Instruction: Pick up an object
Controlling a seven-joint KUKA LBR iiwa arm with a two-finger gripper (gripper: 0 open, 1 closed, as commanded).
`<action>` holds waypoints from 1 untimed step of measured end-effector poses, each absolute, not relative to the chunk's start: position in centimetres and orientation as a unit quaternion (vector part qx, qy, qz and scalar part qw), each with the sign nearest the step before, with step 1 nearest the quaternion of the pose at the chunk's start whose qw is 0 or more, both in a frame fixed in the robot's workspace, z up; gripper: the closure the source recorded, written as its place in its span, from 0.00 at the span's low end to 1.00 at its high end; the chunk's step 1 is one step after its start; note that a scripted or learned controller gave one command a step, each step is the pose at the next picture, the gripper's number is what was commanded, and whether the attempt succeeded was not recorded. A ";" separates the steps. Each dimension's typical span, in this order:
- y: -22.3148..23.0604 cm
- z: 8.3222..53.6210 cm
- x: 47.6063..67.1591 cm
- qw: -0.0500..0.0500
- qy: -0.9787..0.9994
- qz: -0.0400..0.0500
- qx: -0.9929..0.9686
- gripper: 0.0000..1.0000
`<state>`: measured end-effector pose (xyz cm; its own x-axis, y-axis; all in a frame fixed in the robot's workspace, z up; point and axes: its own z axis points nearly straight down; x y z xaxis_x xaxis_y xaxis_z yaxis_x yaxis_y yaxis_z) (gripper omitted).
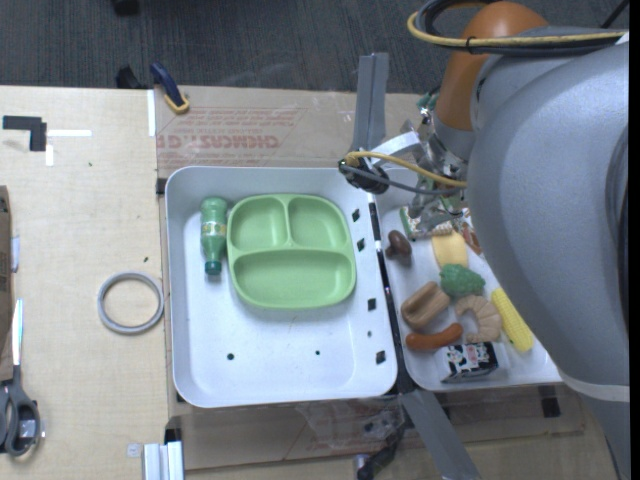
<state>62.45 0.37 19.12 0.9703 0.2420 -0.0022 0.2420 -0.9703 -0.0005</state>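
The right bin [425, 376] holds several toy foods: a dark brown piece [399, 246], a yellow block [450, 251], a green broccoli [462, 280], a hot dog bun [424, 304], a red sausage [432, 340], a yellow corn cob [512, 320] and a black and white box [470, 359]. My gripper [433, 211] hangs low over the far end of this bin, just beyond the yellow block and right of the brown piece. The bulky grey arm hides the bin's right side.
The left bin [275, 368] carries a green divided plate [291, 249] and a small green bottle [213, 233] lying at its left. On the bench to the left lie a grey tape ring [130, 301] and scissors [18, 418]. A yellow cable [400, 175] loops near the wrist.
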 end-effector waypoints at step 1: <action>-6.1 19.1 58.5 0.000 -0.169 0.003 -0.986 1.00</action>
